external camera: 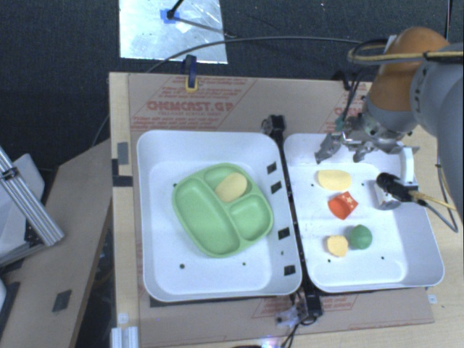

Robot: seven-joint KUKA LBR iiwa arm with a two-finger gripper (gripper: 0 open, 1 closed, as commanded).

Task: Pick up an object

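In the right bin (417, 256) lie a pale yellow oval piece (334, 179), a red piece (342, 206), a green ball (359, 235) and a small yellow piece (337, 246). My gripper (342, 151) hangs over the back of this bin, just behind the pale yellow oval and not touching it. It is open, and nothing sits between its fingers. In the left bin (163, 267) a green divided plate (210, 227) carries a yellow piece (232, 187) in its upper compartment.
The grey arm with its orange band (409, 56) comes in from the upper right. A black-and-white fitting (395, 187) with a cable juts over the right bin's right side. A black divider (286, 201) runs between the bins.
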